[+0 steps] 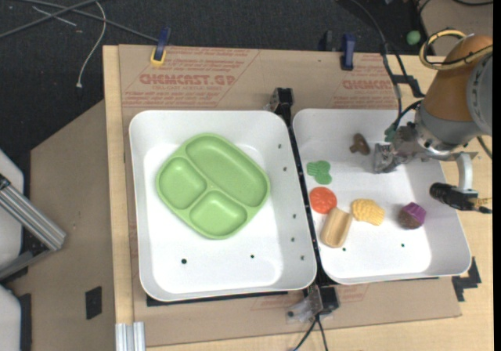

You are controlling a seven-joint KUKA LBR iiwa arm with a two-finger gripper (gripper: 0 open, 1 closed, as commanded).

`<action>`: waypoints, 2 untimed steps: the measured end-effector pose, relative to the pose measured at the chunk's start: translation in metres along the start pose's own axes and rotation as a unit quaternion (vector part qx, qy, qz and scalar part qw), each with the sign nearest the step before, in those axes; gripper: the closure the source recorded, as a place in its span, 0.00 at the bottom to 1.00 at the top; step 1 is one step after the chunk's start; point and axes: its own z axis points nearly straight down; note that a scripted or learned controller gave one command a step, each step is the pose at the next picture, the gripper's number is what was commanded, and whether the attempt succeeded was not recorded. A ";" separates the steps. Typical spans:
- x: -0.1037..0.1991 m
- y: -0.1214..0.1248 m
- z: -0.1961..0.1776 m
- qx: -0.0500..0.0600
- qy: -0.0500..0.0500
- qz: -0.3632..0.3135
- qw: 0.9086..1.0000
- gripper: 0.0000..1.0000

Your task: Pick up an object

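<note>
fingers (385, 157) sit low in the right bin (391, 263), near its far wall; at this angle i cannot tell whether they are spread or closed, and nothing shows between them. a small brown object (359, 144) lies just to their left, close by, though contact cannot be judged. nearer the middle of that bin lie the other loose pieces: a green leafy piece (318, 171) by the left wall, an orange-red round piece (322, 200) just below it, a tan cylinder (337, 227) lying tilted beside that, a yellow lumpy piece (368, 211) touching or nearly touching the cylinder's upper end, and a purple piece (412, 215) further right, apart from the rest. the grey arm (458, 99) with its orange band comes down from the right. the left bin (156, 263) holds a green divided plate (211, 185) with three compartments. both bins rest on a cardboard-covered counter (203, 75) with two blue clamps (161, 44) at its far edge.
</note>
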 end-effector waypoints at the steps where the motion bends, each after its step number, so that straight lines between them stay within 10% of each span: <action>1: 0.000 0.002 -0.013 -0.003 0.000 -0.001 1.000 1.00; 2: 0.005 0.005 -0.077 -0.005 -0.002 0.000 1.000 1.00</action>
